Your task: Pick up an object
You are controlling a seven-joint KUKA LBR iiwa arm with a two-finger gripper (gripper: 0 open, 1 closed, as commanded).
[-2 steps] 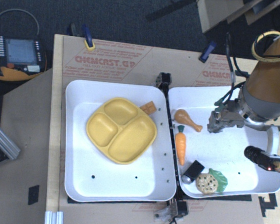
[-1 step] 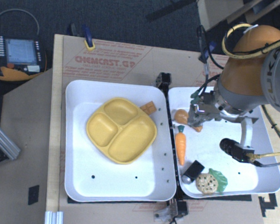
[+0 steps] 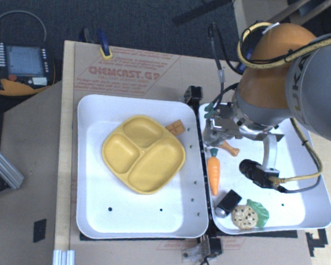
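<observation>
Hovering low over the right bin (image 3: 315, 213) near its left wall, my jaws (image 3: 214, 141), whose state I cannot tell, sit just above the carrot (image 3: 213, 173), probably my target.

The arm (image 3: 288, 71) is running off the frame's top and right edges and is covering the far half of the right bin (image 3: 316, 202). The claw (image 3: 215, 131) is sitting under the wrist, its tips too obscured to read. A brown block (image 3: 176, 127) is partly tucking behind the yellow divided plate (image 3: 144, 154). A small orange piece (image 3: 229, 147) is peeking from beneath the wrist, its shape unclear.
</observation>
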